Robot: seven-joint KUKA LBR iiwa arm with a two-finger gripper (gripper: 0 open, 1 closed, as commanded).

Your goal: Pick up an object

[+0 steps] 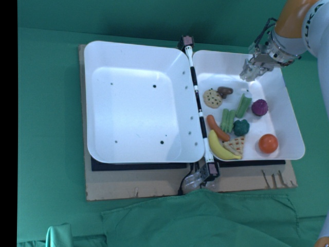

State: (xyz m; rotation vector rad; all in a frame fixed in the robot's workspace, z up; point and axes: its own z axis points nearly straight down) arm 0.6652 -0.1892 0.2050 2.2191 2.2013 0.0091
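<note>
A: Arm pose? The arm enters from the far right, its orange band above the grey wrist, and slants down and to the left. The end effector hangs over the far part of the right bin, with nothing between its fingers; how far apart they stand cannot be told from this angle.

B: Candidate objects? All lie in the right bin. Nearest the end effector: a green cucumber with a pale tip, tilted, and a purple cabbage just to its right. Left of these are a round speckled cookie and a small brown piece touching its far edge.

A: Nearer the camera? Green stalks, dark green broccoli, an orange carrot lying aslant, a yellow banana beside a latticed waffle wedge, and an orange-red tomato standing apart at the right.

B: Surroundings? The left bin sits beside it on a cardboard-topped desk.
</note>
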